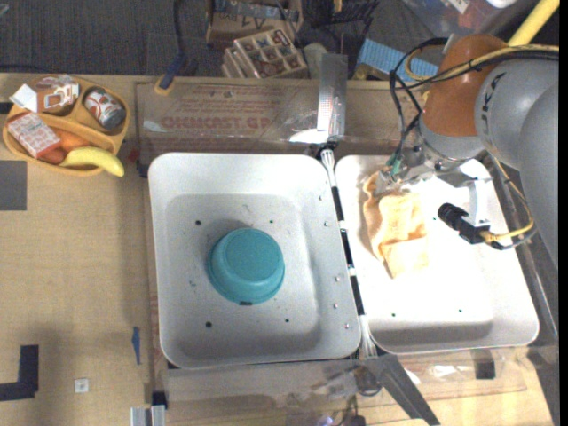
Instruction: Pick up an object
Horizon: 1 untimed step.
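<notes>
A yellow-orange cloth lies crumpled in the right bin, toward its left side. Its upper end is drawn up into a bunch at my gripper, which points down at the bin's far left corner. The fingers are shut on that bunched top edge, and the rest of the cloth trails down toward the bin floor. A teal bowl sits upside down in the middle of the left bin.
The grey arm with its orange band comes in from the upper right over the right bin's far edge. A black cable plug hangs beside the cloth. A yellow tray with toy food sits at the far left.
</notes>
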### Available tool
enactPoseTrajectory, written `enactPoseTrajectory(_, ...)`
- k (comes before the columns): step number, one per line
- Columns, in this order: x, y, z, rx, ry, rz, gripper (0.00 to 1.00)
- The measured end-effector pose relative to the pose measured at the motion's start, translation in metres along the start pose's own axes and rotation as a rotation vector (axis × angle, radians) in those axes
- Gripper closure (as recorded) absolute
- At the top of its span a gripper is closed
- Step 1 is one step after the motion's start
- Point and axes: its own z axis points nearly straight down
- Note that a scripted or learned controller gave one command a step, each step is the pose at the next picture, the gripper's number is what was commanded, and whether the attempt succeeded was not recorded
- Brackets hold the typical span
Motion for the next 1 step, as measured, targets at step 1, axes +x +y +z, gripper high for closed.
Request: enactPoseTrajectory(1, 0.0498, 0.0148, -0.0931, 0.007, 0.005, -0.212, 1.0)
